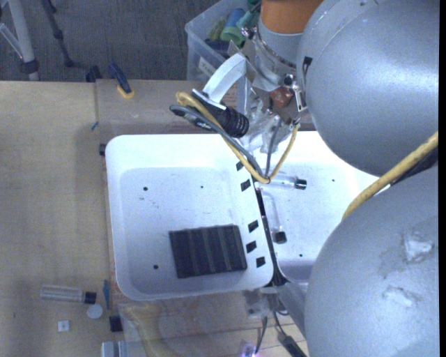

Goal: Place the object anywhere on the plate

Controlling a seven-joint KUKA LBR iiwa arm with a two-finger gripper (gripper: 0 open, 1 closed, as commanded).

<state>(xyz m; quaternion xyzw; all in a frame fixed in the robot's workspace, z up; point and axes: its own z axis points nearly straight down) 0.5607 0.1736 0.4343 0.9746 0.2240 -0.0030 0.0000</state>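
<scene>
Camera view: grey arm (380,104) comes in from the right and covers most of the right bin (313,181); orange band (286,15) visible at top centre; wrist hardware with black, yellow and white cables (223,118) sits above the rear edge of the 2 bins, about over the divider between them; gripper (268,143) seems to point down behind the cable loop; cannot tell its state, too cluttered and partly hidden.

Left bin (125,209): white, shallow, rounded corners; holds 1 dark ribbed rectangular pad (208,251) lying flat near the front wall, slightly rotated, right of centre; a few small dark dots on the bin floor; row of black square markers (252,226) runs down the wall next to the divider.

Right bin: bare strip visible between the 2 arm links; a small clear pen-like object with a dark tip (289,183) lies on the floor near the divider, just beside the hanging yellow cable loop, roughly below the wrist; nothing visibly pinching it; another small dark piece (279,237) sits further forward close to the divider; cannot tell what it is.

Plate: cannot pick 1 out with certainty; the dark pad is the only flat item in the bins.

Bench (49,174): tan wood; loose bits at front left, including a clear tube with a dark cap (66,294) and small scraps; blue clamp (120,78) at rear left; clear tub of coloured items (216,31) behind the bins.
</scene>
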